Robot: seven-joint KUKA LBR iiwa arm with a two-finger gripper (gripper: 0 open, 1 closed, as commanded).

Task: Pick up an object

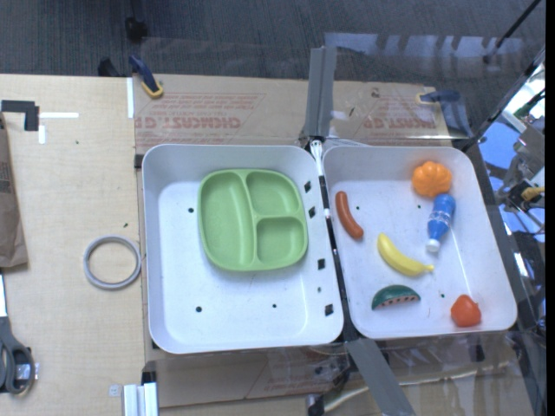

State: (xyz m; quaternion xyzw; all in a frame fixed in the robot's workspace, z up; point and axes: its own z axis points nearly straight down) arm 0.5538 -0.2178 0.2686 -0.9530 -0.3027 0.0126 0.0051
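The right bin (486, 232) holds several toy foods. An orange fruit (431, 178) lies at its far right, with a blue bottle (440, 219) just below it. A red-brown sausage (349, 214) rests near the bin's left wall. Towards the middle is a yellow banana (403, 256). A watermelon slice (395, 297) sits near the front, and a small red fruit (466, 311) fills the front right corner. The left bin (173, 302) carries a green divided plate (254, 219).
A grey tape ring (113, 261) lies on the bench left of the bins, with scissors (13, 367) at the front left edge. Blue clamps (146, 76) hold cardboard behind the bins. Cables and machine parts (527, 180) crowd the right edge.
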